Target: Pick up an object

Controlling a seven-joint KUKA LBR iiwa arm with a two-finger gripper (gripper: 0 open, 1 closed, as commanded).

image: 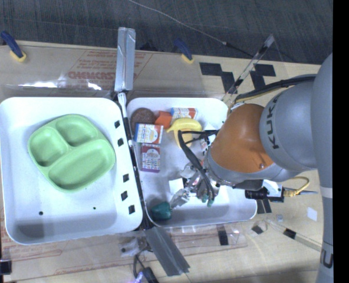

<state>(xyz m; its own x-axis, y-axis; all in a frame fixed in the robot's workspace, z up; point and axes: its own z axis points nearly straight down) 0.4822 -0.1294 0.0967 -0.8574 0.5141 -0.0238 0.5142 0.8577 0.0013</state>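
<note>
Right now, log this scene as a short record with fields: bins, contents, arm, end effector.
left bin: holds a green divided plate
right bin: banana, brown round item, orange item, two small cartons, teal object near the front edge
arm: reaches in from the right, over the right bin
end effector: low in the right bin, beside the teal object; finger state cannot be told
held item: none visible

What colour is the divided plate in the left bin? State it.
Light green; the divided plate shows plainly in the camera view, lying in the left bin.
</note>
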